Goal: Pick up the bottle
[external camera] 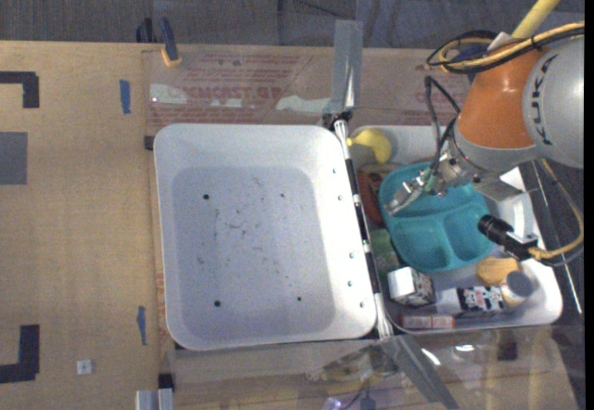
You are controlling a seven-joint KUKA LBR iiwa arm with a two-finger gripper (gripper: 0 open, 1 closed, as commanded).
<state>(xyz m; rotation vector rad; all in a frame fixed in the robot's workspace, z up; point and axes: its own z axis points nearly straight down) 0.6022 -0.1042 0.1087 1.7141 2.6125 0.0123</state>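
Our pincer over the teal tray

We cannot tell how far it gapes; it sits at the tray's upper-left rim. The bottle, white-labelled with a grey cap, lies on its side at the right bin's lower right.

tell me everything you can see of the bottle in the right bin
The bottle lies on its side near the front right corner of the right bin, close to the front wall. Its body carries a white label with dark print, its shoulder looks tan or amber, and a grey round cap points right. It looks like plastic, though that is hard to tell. Its upper side sits against the lower edge of the teal divided tray; a small white box lies to its left. The claw is above the tray, apart from it.
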